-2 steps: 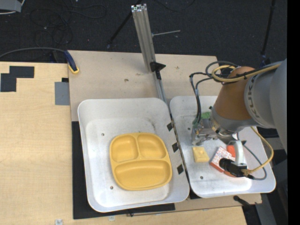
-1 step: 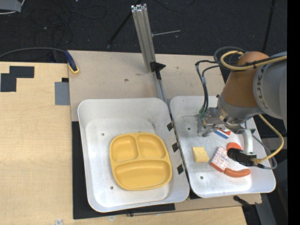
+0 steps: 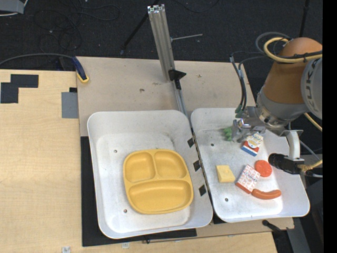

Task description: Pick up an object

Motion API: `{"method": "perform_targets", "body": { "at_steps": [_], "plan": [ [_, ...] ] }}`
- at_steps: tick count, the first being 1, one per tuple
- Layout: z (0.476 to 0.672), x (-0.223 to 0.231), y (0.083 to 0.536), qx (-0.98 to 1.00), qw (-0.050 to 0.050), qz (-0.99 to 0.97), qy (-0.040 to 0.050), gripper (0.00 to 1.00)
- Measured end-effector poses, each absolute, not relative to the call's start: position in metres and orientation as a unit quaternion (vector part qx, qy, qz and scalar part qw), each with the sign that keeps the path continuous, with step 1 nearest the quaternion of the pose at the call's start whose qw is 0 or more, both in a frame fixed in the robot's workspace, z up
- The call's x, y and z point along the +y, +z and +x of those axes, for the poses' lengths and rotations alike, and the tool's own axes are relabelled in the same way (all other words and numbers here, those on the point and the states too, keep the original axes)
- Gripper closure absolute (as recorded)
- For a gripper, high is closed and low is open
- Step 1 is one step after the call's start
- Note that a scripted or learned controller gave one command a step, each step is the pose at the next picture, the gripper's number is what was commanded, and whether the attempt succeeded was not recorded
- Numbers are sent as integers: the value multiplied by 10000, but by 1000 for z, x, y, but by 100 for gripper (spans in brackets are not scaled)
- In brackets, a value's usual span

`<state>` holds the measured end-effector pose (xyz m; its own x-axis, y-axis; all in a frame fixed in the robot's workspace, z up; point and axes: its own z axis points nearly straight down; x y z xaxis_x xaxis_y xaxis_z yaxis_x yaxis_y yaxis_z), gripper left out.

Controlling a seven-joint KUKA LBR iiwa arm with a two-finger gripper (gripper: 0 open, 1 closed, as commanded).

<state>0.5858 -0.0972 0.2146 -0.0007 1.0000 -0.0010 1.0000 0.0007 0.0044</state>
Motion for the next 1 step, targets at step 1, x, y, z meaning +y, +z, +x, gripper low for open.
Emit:
{"method": "perform_targets", "body": {
  "at_steps": [1],
  "plan": [
    [586, -98, 246, 7075, 7, 7068, 4, 100]
  ]
}}
